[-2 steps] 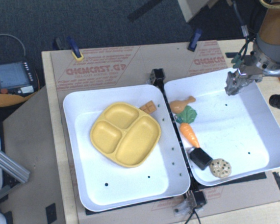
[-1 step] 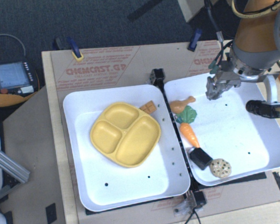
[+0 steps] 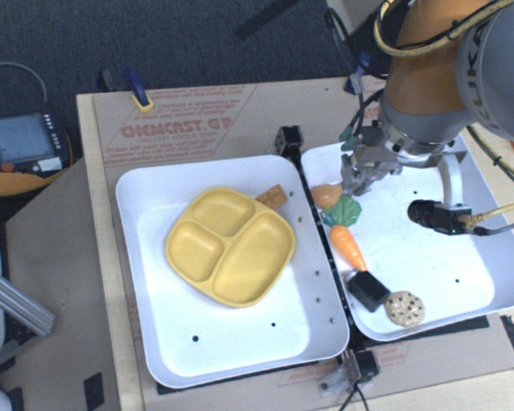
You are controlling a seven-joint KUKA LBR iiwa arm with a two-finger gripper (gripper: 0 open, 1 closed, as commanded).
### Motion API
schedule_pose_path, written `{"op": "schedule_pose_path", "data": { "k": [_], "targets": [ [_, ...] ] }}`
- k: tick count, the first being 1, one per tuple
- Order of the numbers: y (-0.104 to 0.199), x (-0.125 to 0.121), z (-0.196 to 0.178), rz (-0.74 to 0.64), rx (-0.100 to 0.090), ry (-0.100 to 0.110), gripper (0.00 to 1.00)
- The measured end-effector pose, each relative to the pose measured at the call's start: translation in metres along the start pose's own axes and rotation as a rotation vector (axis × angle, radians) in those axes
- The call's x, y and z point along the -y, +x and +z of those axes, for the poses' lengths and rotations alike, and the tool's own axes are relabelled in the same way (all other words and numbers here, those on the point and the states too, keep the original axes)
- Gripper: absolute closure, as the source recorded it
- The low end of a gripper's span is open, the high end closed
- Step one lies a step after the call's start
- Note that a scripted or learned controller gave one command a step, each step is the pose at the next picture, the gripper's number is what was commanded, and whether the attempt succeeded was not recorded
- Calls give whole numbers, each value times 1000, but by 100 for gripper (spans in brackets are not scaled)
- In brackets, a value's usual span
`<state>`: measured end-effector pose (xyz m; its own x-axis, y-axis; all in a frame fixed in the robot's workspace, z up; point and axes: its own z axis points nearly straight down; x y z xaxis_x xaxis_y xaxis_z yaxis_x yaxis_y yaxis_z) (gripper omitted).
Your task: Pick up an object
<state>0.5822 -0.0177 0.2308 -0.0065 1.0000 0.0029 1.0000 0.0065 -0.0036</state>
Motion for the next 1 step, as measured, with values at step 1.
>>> {"op": "schedule_pose_path", "data": {
  "k": [1],
  "targets": [
    [62, 13, 4, -1, 0, 0, 100]
  ]
}}
